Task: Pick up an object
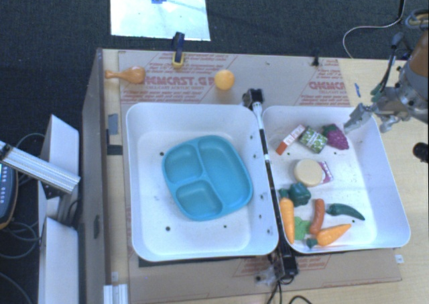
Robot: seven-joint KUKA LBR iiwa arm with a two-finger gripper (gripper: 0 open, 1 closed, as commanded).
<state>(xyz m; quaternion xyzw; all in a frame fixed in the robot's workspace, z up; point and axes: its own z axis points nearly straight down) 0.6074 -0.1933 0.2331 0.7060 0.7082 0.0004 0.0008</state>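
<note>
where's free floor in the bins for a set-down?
Left bin: bare strips on all sides of the blue tray, widest along the near wall. Right bin: open floor at the right, between the purple grapes and the green pepper. Crowded: near-left corner, around the carrots and sausage.

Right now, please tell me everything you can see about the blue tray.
The blue tray is a light blue, smooth dish, plastic by its look, with rounded corners and three compartments: two in the upper part, one wide below. It lies flat, turned at a slight angle, near the middle of the left bin, resting on the bin's floor. All three compartments hold nothing. Nothing else touches it.
</note>
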